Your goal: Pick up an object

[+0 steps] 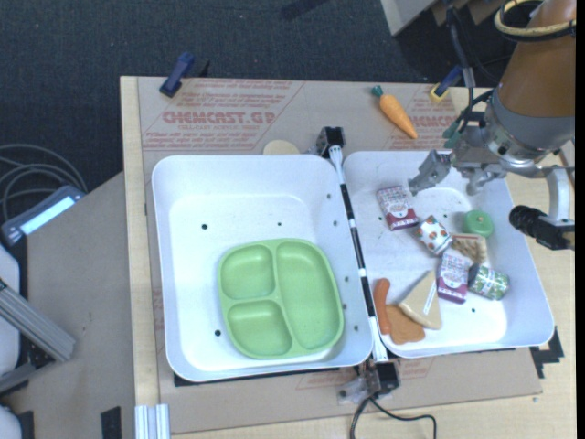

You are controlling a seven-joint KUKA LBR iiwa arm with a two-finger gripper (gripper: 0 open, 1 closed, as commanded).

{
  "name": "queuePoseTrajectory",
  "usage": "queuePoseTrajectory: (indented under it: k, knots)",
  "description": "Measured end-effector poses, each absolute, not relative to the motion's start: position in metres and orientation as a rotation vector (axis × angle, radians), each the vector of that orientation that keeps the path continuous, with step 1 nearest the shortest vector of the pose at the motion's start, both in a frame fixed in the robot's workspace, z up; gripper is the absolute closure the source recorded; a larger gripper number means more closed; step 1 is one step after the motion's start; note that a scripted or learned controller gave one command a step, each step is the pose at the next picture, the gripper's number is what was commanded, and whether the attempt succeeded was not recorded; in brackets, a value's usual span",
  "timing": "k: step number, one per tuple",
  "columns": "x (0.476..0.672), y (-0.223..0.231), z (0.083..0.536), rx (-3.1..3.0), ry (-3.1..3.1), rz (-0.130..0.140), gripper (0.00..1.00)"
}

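arm: you see the arm (535, 71) reach in from the upper right, its orange band over the far corner of the right bin.
gripper: your gripper (452, 170) hangs over the far part of the right bin; two grey fingers (427, 173) are spread wide apart, with nothing between them.
right bin: the right bin (526, 323) holds all the small items, in its middle and near half.
carton: a red and white carton (398, 207) lies just below and left of the gripper, apart from the fingers.
can: a small printed can (434, 235) sits just right of the carton.
green lid: a round green lid (477, 223) lies near the right wall.
purple pack: a purple pack (453, 275) lies in the middle, touching a green can (489, 283) on its right.
wedge: a pale wedge (422, 302) rests on an orange piece (402, 324) near the front left corner, next to a red sausage (381, 293).
left bin: the left bin (183, 208) holds a green tray (279, 297) with three compartments.
bench: on the bench (228, 112) beyond the bins, you can see a carrot (398, 112) and a blue clip (176, 74).
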State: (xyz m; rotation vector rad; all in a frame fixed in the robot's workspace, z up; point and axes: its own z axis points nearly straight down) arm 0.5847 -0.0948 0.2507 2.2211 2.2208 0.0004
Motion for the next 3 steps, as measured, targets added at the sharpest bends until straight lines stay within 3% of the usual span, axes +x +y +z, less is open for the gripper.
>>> queuePoseTrajectory:
  k: [1, 2, 3]
  knots:
    - [0.586, -0.138, 0.094, 2.223, 2.221, -0.002, 0.00]
    - [0.587, -0.138, 0.105, 2.222, 2.219, 0.001, 1.00]
    - [0.577, -0.018, 0.221, 2.218, 2.224, 0.004, 1.00]
